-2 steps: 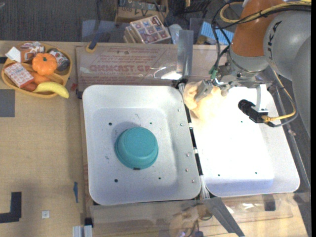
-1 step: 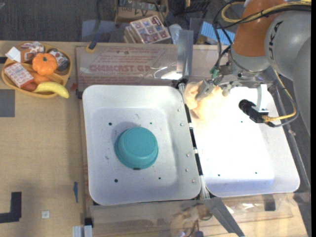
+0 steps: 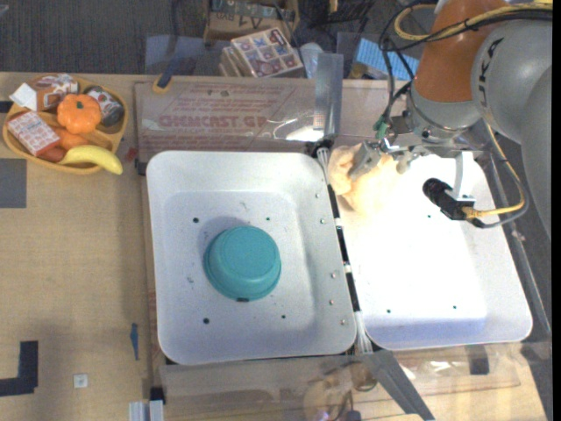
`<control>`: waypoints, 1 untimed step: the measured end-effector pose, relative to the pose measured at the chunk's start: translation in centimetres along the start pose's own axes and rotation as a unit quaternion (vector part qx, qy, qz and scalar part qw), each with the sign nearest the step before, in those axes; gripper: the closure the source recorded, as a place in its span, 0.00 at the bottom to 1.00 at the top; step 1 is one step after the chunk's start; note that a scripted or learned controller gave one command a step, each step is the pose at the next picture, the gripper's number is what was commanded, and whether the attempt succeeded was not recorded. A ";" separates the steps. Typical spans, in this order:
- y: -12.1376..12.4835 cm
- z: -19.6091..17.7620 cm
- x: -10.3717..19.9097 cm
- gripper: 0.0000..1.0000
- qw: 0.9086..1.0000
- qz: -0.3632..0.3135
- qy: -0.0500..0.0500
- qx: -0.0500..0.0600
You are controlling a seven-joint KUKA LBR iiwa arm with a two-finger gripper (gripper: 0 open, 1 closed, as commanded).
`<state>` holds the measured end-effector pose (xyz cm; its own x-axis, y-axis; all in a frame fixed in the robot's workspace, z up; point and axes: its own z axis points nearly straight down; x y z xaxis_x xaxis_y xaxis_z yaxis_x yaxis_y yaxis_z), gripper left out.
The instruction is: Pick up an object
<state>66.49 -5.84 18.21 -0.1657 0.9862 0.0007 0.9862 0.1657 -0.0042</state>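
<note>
Grey arm with orange band reaching in from the right, claw [image 3: 379,158] low, pointing left

Camera, single, fixed: sitting above the bench and looking down at a slant, far enough back that it is taking in both shallow white plastic bins, the left [image 3: 166,235] and the right [image 3: 500,314], rim to rim. The grey arm with the orange band [image 3: 460,33] is entering from the view's right, clutter lying along the top.

fruit tray [image 3: 17,139] — far left, on bench | banana [image 3: 92,157] at its front edge | pumpkin [image 3: 79,113] — in its middle
</note>
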 end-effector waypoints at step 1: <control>-0.7 0.0 0.6 0.00 1.000 0.021 0.000 0.001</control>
<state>65.69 -5.39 18.22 -0.1245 0.9922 0.0008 0.9922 0.1245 -0.0053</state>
